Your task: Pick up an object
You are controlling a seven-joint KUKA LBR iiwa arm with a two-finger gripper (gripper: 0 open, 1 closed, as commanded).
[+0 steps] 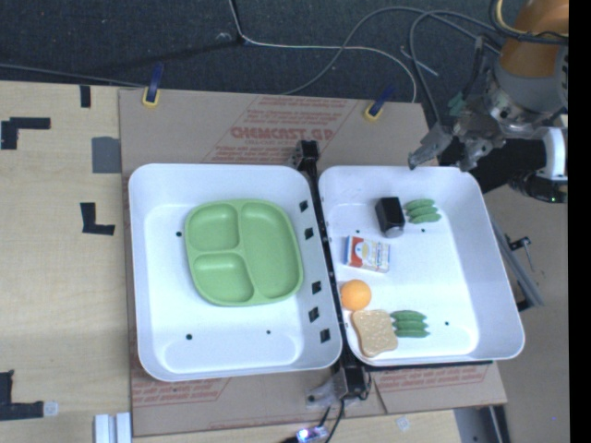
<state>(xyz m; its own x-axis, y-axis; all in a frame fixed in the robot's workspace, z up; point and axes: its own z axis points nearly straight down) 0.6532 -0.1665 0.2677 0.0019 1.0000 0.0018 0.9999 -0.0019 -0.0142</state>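
While the tool [445, 151] hangs above the far rim of the right bin [489, 275], fingers spread apart with nothing between them, that bin holds a black block [389, 216], two green pea pods [422, 212] [409, 323], a small carton [368, 253], an orange ball [355, 294] and a toast slice [374, 331]. A green divided plate [244, 252] lies in the left bin [148, 275].

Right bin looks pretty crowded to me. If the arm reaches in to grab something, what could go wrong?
1. The black block touches a green pea pod, so a grab there may catch or shove both.
2. The orange ball sits against the toast slice and could roll away.
3. The end effector hangs outside the right bin near its back rim, which it might clip.
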